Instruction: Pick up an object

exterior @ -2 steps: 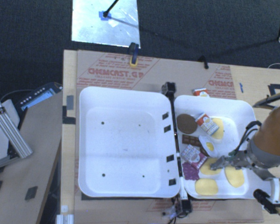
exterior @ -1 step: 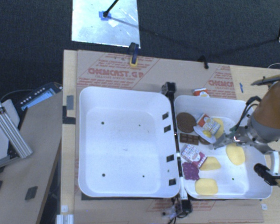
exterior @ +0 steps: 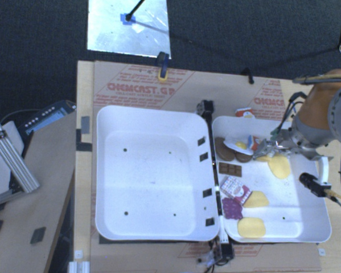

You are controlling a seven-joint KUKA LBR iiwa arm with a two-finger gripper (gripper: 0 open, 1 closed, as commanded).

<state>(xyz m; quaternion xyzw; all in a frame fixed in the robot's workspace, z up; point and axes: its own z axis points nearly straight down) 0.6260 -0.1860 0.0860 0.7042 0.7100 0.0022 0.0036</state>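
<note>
Dark carpet lay behind a pale wooden bench topped with a printed cardboard sheet, and on it two shallow white plastic bins sat side by side, touching along a black clipped seam. Nothing lay on the white floor of the left bin. All the loose things lay in the right bin.

From the right edge the grey arm with its orange band reached over the right bin's far half. Its two-finger gripper was low over the bin floor, beside a white and blue crumpled wrapper and just left of a pale yellow oval piece. How wide the claw stood, and whether it had hold of anything, could not be told, since its tips were small and blurred against the clutter.

Two brown round discs lay next to the wrapper by the seam wall. Nearer the camera sat a brown segmented chocolate-like bar, then a pink and white printed packet, with a purple crumpled scrap just below it. A small yellow oval piece rested against the packet's right side, and a larger flat yellow oval piece lay near the bin's front wall. A black cylindrical fitting hung over the right side.
</note>
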